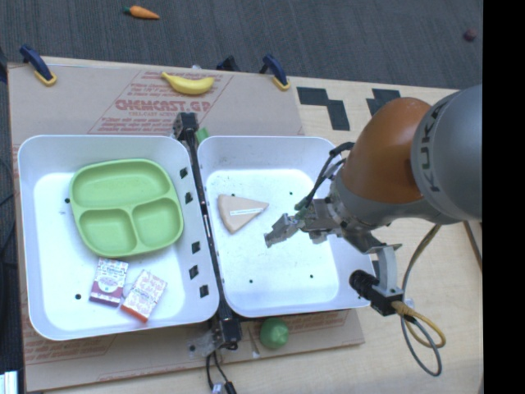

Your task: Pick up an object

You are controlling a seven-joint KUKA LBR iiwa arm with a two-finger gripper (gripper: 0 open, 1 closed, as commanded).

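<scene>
- Wedge (pixel 239 213), tan and slice-shaped, lies flat in the right bin (pixel 246 302), just left of the hand (pixel 277 234) and slightly up-frame.
- Hand hangs low over the bin floor with nothing between its fingers; how far it is open I cannot tell.
- Step in hand, as I judge it: the approach.
- Next move likely needs a short shift left over the wedge, then a descent.

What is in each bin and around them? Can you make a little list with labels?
left bin: green tray, two small packets
right bin: tan wedge
gripper: gripper over the right bin, just right of the wedge
behind bins: banana on the cardboard
front of bins: green ball
floor: carrot
</scene>
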